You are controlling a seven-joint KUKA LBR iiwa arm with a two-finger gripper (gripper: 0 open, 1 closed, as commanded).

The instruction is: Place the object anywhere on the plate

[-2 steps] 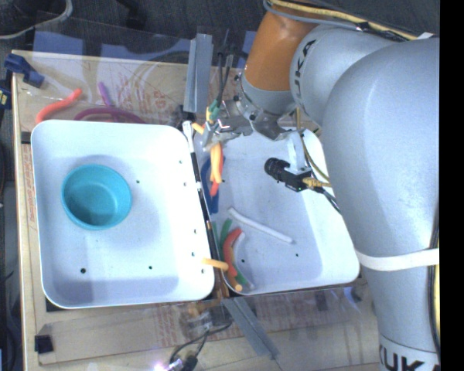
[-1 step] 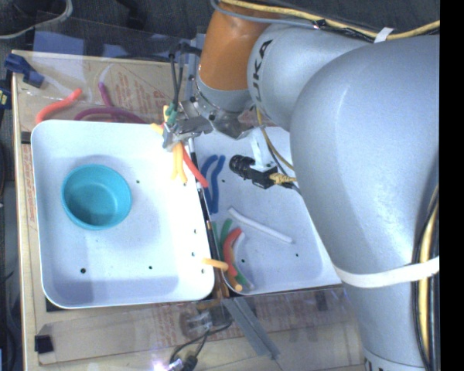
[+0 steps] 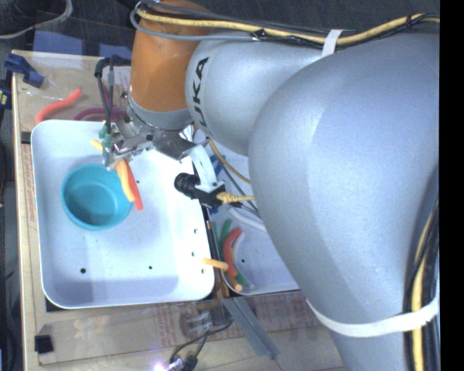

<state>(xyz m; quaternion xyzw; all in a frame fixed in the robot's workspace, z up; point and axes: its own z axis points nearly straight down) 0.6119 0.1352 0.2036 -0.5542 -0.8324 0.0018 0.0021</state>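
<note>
Nearby, blue bowl (image 3: 97, 198) beside fingers (image 3: 116, 157), red-yellow sticks (image 3: 129, 184) touching its rim

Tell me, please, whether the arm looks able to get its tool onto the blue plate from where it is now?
Probably yes: the tool hangs right at the blue plate's upper right rim, with nothing between them besides the yellow and red sticks at its tip.

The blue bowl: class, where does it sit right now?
The blue bowl sits in the left white bin, toward its left wall, just below-left of the claw, with orange and yellow sticks against its right rim.
</note>
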